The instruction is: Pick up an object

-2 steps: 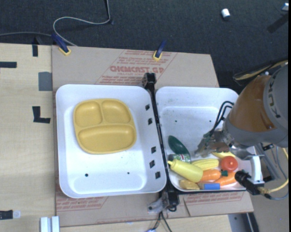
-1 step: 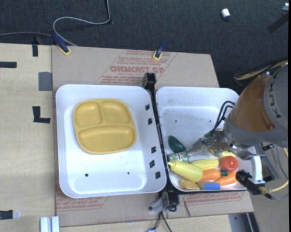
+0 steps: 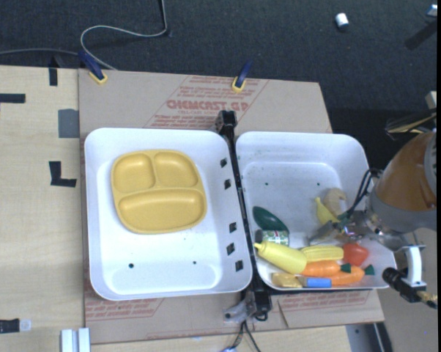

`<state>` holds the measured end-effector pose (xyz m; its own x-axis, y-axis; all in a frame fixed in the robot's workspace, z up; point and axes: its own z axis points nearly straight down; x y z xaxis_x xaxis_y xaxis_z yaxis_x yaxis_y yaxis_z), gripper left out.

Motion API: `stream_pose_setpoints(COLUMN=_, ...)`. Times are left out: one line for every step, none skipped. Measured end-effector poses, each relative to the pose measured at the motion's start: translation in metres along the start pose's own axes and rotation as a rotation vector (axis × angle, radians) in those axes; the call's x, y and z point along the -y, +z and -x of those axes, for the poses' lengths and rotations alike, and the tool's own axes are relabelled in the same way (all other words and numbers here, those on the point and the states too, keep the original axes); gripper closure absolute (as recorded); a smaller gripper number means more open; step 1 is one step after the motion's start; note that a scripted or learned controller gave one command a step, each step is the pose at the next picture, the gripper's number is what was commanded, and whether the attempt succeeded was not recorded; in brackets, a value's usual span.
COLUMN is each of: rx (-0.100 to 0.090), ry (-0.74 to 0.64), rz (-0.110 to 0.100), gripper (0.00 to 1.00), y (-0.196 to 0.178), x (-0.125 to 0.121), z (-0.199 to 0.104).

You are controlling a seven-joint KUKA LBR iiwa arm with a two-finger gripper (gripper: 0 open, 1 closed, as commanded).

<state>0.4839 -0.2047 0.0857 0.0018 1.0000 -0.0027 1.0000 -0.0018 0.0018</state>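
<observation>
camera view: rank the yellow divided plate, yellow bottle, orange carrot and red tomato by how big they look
1. yellow divided plate, largest by far
2. yellow bottle
3. orange carrot, close to the bottle and partly hidden, so their order is unsure
4. red tomato, smallest

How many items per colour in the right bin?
Right bin, as far as the pile lets me tell:
Yellow: 3
Orange: 1
Red: 1
Dark green: 1
Total: 6
</observation>
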Motion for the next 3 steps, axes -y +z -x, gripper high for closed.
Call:
stream_pose_setpoints(rx=-0.003, ry=-0.005, rz=0.003, gripper=0.0, y=0.0, x=-0.053, z=-0.072)
stream_pose_setpoints(rx=0.0, ry=-0.003, rz=0.002, gripper=0.0, y=0.0, x=-0.113, z=-0.109)
stream_pose_setpoints(rx=-0.002, ry=-0.001, rz=-0.002, gripper=0.0, y=0.0, x=-0.015, z=-0.1)
